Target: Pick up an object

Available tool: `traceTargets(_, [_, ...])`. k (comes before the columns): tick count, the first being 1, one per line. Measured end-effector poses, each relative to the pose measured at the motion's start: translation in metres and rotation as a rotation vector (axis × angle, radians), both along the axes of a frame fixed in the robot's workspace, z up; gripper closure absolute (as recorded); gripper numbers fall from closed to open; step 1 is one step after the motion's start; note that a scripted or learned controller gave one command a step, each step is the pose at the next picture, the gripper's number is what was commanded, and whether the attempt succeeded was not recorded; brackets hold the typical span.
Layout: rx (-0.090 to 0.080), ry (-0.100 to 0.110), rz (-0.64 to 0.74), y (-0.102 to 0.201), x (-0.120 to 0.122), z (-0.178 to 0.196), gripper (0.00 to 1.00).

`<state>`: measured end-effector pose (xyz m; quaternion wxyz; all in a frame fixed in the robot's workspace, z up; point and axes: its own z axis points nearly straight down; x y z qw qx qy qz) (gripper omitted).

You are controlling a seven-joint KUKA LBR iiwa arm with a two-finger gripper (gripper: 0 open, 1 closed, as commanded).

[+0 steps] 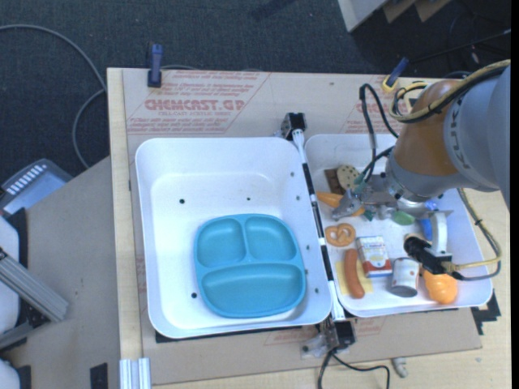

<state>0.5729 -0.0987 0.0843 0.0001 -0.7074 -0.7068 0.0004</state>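
Gripper is hanging low in the right bin, and I cannot tell its state from up here. Pretzel, hot dog, small carton, can and orange are lying just below it. The blue divided plate is sitting in the left bin.

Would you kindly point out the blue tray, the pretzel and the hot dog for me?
Blue tray (pixel 250 286): camera view, floor of its large front compartment.
Pretzel (pixel 340 234): camera view, middle of its loops.
Hot dog (pixel 353 273): camera view, middle of the sausage.
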Motion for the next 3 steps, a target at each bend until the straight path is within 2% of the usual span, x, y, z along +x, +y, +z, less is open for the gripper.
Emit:
traceTargets(1, [0.0,-0.001,0.002,0.005,0.044,0.0,0.0])
traceTargets(3, [0.001,0.002,0.0,0.003,0.029,0.0,0.0])
